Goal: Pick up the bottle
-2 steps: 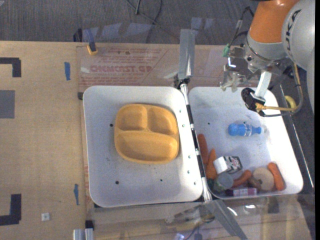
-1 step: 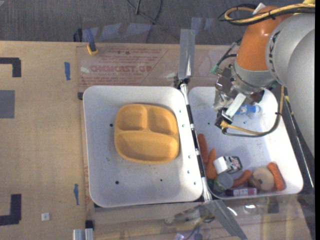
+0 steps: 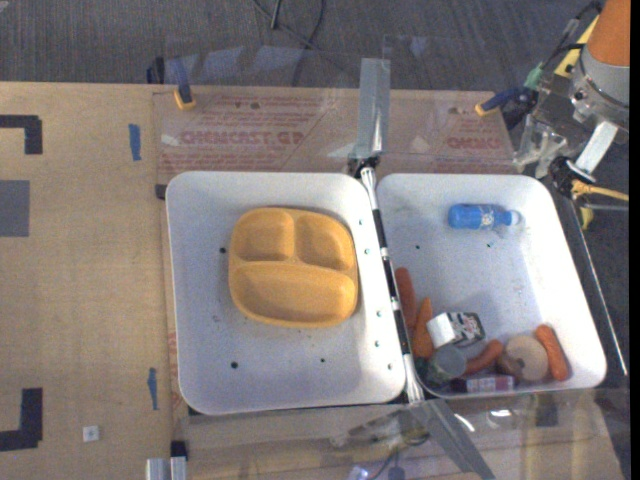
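A small blue bottle [image 3: 478, 216] lies on its side in the far part of the right bin [image 3: 560, 268], its pale cap pointing right. My gripper [image 3: 563, 152] hangs over the far right corner of that bin, up and to the right of the bottle and apart from it. Its fingers [image 3: 598, 146] stand open with nothing between them.
A yellow divided plate [image 3: 293, 266] lies in the left bin [image 3: 200, 348]. Along the right bin's near side and left wall lie several carrots [image 3: 407, 298], a small white carton [image 3: 455, 326], a grey lump [image 3: 449, 359] and a round beige piece [image 3: 526, 356].
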Controlling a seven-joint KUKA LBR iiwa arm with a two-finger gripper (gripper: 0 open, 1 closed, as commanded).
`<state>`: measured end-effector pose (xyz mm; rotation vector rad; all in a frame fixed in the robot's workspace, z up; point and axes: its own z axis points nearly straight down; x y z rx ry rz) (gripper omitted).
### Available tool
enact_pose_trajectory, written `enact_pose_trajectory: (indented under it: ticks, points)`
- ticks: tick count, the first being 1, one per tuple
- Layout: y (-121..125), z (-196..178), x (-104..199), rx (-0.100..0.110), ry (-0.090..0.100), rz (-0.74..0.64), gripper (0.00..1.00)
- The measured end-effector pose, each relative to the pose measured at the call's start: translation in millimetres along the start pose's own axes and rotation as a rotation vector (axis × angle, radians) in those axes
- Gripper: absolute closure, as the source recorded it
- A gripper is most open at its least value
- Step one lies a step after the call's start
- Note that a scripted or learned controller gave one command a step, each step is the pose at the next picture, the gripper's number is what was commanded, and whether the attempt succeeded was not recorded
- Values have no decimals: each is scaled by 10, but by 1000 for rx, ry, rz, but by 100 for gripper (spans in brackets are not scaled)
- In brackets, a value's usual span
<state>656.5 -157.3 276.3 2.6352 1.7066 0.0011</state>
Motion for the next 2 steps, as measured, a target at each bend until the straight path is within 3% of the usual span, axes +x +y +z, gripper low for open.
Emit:
enact_pose_trajectory:
  ticks: [1, 2]
  points:
    - [-450, 332, -815, 3, 0, -140, 100]
    - [-1188, 1477, -741, 7, 0, 440, 100]
